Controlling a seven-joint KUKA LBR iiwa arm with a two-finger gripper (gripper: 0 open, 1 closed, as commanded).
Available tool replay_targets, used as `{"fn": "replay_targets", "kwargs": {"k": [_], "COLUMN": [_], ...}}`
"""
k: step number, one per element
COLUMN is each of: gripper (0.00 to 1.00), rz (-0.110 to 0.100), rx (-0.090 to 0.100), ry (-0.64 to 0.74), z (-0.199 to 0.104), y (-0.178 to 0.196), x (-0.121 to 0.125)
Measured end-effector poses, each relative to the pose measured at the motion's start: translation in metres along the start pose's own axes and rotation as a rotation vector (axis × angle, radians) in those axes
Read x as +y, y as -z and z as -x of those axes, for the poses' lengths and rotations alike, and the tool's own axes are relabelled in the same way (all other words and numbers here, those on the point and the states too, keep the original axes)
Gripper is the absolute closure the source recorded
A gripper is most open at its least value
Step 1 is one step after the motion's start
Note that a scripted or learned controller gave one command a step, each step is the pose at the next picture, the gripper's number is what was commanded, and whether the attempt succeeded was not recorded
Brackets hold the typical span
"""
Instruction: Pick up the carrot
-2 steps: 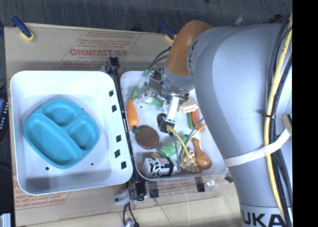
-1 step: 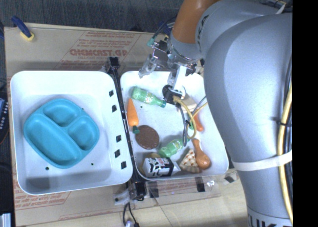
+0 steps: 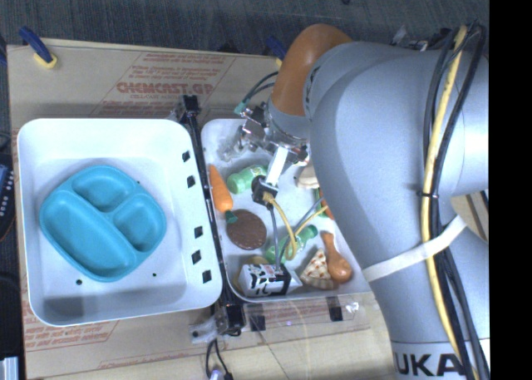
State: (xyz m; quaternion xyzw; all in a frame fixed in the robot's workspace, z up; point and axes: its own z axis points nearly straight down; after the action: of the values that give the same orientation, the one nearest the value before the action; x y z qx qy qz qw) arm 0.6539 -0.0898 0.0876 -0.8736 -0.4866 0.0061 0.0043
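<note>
Carrot [image 3: 220, 190] lies along the arm-side bin's [image 3: 211, 137] inner wall, ungrasped. Gripper [image 3: 246, 135] hangs near that wall's far corner, probably lining up. How far open it is can't be told.

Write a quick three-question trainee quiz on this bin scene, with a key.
1. True or false: the orange carrot lies in the right white bin, close to that bin's left wall.
2. Multiple choice: what sits in the left white bin? A) a blue three-part plate B) a red mug C) a metal spoon
3. Fill in: from the carrot, the flat brown round disc lies toward the picture's ___ edge.

Key: 1 true; 2 A; 3 bottom.
</note>
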Motion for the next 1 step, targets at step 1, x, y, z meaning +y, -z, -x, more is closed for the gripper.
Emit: {"fn": "replay_targets", "kwargs": {"k": [1], "gripper": [0.0], "rz": [0.021], "rx": [0.006], "ry": [0.121], "z": [0.0236], "y": [0.1551], "x": [0.0184]}}
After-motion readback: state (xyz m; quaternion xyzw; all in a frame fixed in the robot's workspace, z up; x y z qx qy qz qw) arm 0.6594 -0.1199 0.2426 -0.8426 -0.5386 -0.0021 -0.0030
